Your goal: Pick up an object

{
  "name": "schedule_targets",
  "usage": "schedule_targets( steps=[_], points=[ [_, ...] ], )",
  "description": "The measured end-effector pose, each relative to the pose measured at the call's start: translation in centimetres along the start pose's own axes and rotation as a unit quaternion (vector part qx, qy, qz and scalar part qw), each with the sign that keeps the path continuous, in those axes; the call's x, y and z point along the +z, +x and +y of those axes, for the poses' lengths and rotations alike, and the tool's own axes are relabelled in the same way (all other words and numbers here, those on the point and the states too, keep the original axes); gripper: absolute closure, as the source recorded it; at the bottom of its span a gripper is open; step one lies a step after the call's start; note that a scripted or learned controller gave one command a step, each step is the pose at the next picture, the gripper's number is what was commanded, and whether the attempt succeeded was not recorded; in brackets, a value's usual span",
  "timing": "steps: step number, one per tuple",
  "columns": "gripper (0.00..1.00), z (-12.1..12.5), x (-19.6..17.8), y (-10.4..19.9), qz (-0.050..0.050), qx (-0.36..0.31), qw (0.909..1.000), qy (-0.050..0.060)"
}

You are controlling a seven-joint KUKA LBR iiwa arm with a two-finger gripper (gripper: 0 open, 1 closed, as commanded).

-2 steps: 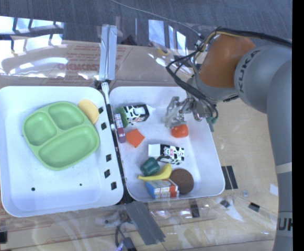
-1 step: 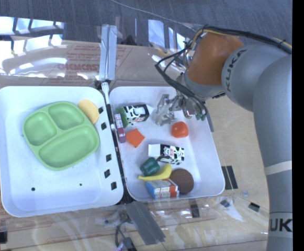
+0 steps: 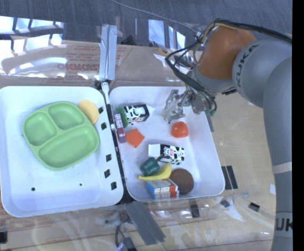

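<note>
Treat the pick as not yet made: nothing is visibly lifted, and every item in the right bin (image 3: 214,161) lies on its floor. The gripper (image 3: 173,110) hangs over the upper part of that bin, just above and slightly left of the red tomato-like piece (image 3: 179,129), which you should take as the likeliest target; use it as your landmark. How wide the gripper is set cannot be told from this slanted view, and no object can be seen in its grasp. What remains, by judgement, is the descent, the closing on an item and the lift. Note the neighbours of the red piece: left of it lies a cow-patterned carton (image 3: 136,113) with a dark bottle (image 3: 120,126) beyond, against the bin's left wall; below and left sits an orange block (image 3: 135,138); directly below is a second cow-patterned carton (image 3: 167,152); farther below, a green pepper (image 3: 150,166), a banana (image 3: 158,173), a brown round item (image 3: 182,180) and a small box (image 3: 162,189) are clustered together. The red piece stands apart from all of these, so a descent on it looks unobstructed, though its round form may roll. Well to its left, the left bin (image 3: 10,156) holds a green divided plate (image 3: 61,134) and a yellow item (image 3: 89,110) touching the plate's edge.
</note>
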State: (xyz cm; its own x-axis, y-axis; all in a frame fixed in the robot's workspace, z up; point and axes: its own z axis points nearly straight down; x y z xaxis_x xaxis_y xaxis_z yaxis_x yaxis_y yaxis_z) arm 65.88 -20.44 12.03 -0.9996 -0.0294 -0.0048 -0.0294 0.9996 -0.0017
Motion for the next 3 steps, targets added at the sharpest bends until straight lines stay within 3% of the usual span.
schedule_targets(
  steps=[2,3],
  points=[
    [0.00,0.5,0.4,0.4,0.004,0.079,0.9969,-0.001],
    [0.00,4.6,0.7,0.5,0.003,0.139,0.9903,-0.001]
  ],
)
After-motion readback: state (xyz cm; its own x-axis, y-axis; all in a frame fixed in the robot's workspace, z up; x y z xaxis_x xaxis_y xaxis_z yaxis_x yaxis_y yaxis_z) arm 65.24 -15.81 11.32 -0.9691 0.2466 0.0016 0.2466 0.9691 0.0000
